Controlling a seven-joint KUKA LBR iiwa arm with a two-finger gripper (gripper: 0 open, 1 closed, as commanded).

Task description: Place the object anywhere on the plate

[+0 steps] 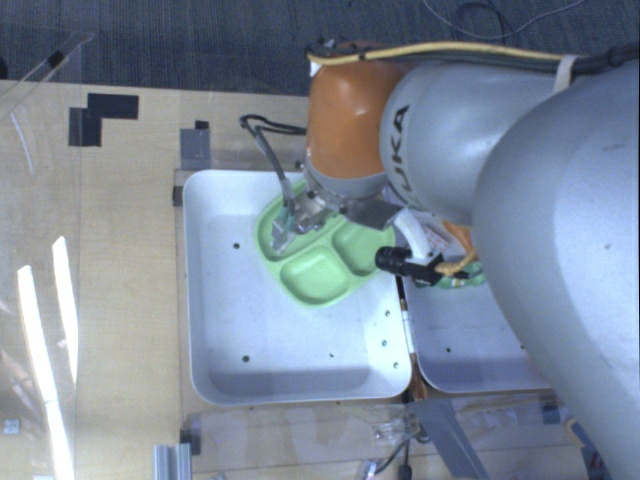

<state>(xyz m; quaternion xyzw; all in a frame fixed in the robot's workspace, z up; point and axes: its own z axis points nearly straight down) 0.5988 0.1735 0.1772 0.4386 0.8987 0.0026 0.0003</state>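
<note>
- The gripper (287, 224) hangs over the upper-left part of the green plate (318, 268), with the orange band (345, 118) of the arm above it and the grey arm body (520, 208) covering much of the right side of the view.
- Whether the gripper's claw is apart or together cannot be told; the metal parts at its tip are blurred and run together against the plate.
- The object to be placed cannot be made out as a separate thing. There is something pale and greyish at the gripper's tip over the plate's upper-left compartment, but it cannot be told apart from the gripper itself, so its long axis and the way it points cannot be read.
- The green plate is a divided one with sunken compartments: one toward the lower left, one toward the right beneath the wrist, and one at the upper left under the gripper. The two compartments in plain sight show bare green.
- The plate lies in the upper-right part of the left bin (250, 358), close to the bin's right wall, tilted so its long side runs from upper left to lower right.
- The right bin (465, 353) sits just beside the left one; at its upper left edge there is a small green and orange thing (460, 268), partly hidden by the arm.
- A black cable (262, 133) loops from the wrist over the left bin's top rim.
- The bins rest on a light wooden bench (90, 268) with black marks (100, 116) near its upper left; dark carpet (200, 18) lies beyond, with a thin wire (480, 8) on it.
</note>
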